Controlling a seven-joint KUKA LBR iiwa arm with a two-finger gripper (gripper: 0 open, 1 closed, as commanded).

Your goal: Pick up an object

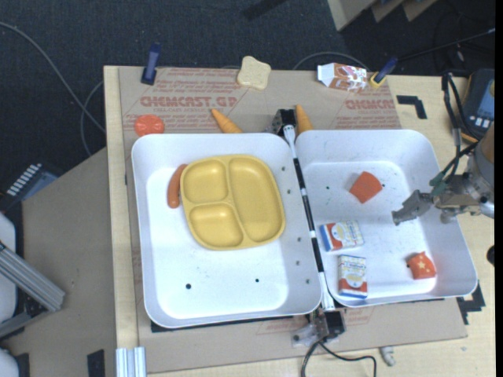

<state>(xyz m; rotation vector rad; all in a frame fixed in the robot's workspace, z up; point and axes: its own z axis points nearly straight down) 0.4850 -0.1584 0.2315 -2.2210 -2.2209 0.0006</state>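
In the right bin (393, 144) lie an orange-red block (365, 187), two small printed cartons (343, 234) (352, 276) and a small red-orange toy (421, 265). My gripper (427, 210) hangs over this bin's right side, open, with nothing between its fingers. One grey finger (409, 208) points left, a short way right of and below the block. The red-orange toy lies below the gripper, apart from it.
The left bin (157, 234) holds a yellow compartment plate (233, 201) and a red sausage (174, 187) at its left. On the cardboard behind the bins lie a bread slice (254, 71), a small carton (343, 75), two carrots (225, 122) (302, 118) and an orange disc (148, 124).
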